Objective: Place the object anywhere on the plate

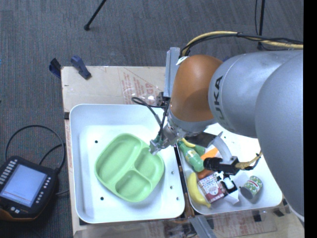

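A light green divided plate (130, 168) lies in the left white bin (84, 133), with three compartments that hold nothing. My gripper (157, 146) hangs low over the plate's upper right rim, close to the wall between the two bins. The big grey arm and its orange band hide most of the wrist. Something small and pale teal shows at the gripper's tip, but I cannot make out what it is.
The right bin (270, 195) holds a green bottle (193, 159), a banana (196, 190), a red carton (212, 187), a small printed can (252, 187) and an orange piece (211, 153). A tablet-like pendant (25, 186) sits on the floor at left.
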{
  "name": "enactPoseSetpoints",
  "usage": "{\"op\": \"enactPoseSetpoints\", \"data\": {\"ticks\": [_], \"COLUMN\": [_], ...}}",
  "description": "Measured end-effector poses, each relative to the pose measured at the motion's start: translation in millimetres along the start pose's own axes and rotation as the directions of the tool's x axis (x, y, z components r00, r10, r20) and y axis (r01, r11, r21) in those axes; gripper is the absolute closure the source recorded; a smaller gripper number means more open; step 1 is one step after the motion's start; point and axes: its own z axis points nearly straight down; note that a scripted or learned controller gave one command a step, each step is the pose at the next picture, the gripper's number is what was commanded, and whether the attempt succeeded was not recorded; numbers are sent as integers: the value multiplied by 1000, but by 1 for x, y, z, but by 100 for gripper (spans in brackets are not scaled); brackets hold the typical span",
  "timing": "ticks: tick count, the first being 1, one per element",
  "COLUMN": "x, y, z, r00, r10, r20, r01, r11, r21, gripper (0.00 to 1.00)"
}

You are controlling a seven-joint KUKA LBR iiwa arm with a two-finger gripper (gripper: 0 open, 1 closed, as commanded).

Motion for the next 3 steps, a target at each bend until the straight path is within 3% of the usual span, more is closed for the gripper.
{"op": "enactPoseSetpoints", "data": {"ticks": [1, 2, 3], "x": [0, 128, 102], "y": [0, -10, -26], "z": [0, 3, 35], "r00": [1000, 998, 875], "r10": [-1, -64, -485], "r20": [0, 0, -1], "r01": [1, 64, 485], "r11": [1000, 998, 875], "r21": [0, 2, 1], "gripper": [0, 0, 0]}}
